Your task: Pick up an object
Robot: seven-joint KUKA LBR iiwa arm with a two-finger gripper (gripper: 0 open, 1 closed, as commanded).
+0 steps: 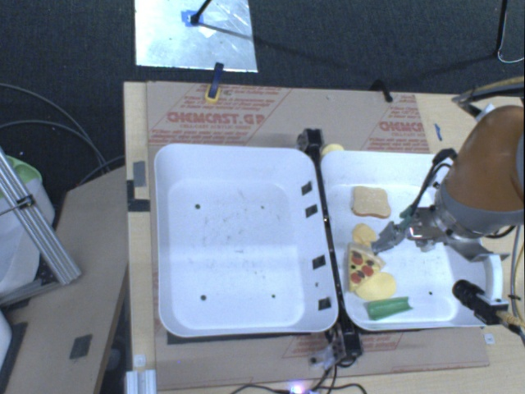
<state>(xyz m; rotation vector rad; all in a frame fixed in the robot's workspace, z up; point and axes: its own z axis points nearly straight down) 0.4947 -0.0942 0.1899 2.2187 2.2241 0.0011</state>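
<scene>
Claw low in right bin.
My claw (385,238) sits just beside the pizza slice (361,265); can't tell its grip state.

Light is even and fairly bright, falling from overhead — the two white bins (238,245) come out pale and nearly washed, with only soft shading along their inner walls. A metal sheet (195,21) on the dark floor throws back a dull glare. Shadows are faint; a soft one lies under the arm (484,179) on the right bin. The picture is low in detail and slightly soft — small items blur at their edges, and the printing on the cardboard (271,109) reads only roughly.
</scene>
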